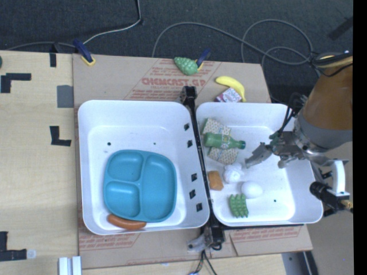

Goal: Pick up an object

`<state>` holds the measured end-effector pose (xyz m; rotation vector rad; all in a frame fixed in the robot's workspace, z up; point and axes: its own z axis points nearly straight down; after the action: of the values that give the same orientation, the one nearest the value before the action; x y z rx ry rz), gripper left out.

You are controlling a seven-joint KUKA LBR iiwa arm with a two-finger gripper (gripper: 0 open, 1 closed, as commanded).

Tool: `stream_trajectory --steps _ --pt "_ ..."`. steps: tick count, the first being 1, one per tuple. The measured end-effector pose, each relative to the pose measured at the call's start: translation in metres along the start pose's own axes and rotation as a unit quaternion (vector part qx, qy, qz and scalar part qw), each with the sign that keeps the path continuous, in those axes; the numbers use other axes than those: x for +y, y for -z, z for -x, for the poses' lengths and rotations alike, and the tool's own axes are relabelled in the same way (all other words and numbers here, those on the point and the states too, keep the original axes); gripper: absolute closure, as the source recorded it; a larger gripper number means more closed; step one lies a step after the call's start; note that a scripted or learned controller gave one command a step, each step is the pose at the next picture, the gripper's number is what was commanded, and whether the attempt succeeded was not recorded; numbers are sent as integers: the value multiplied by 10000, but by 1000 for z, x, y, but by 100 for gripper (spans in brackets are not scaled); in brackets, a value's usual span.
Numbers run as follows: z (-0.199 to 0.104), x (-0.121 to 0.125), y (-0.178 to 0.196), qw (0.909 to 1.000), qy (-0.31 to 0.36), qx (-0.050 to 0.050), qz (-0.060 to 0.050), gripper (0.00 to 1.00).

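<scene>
Arm reaches in from right, gripper (259, 155) low, empty

Outside the bins we see a yellow plastic banana (231, 86) lying on the brown printed cardboard sheet (143, 85), just beside what may be a small pink-and-white packet (230, 97). A green knobbly toy (186, 65) rests at the cardboard's far edge, touching a blue clamp (203, 56). Another blue clamp (84, 51) grips the far left corner. Thin cables (252, 33) loop across the dark carpet (229, 10).
</scene>
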<state>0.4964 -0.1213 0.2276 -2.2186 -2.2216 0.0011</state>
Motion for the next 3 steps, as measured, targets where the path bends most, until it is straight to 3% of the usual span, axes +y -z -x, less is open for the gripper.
stream_trajectory --steps 1,2,3 --pt "-14 -3 -142 10000 -2 3 17 0" --pt "-22 57 -141 10000 -2 -19 39 0" --pt "-23 57 -132 10000 -1 -20 34 100"
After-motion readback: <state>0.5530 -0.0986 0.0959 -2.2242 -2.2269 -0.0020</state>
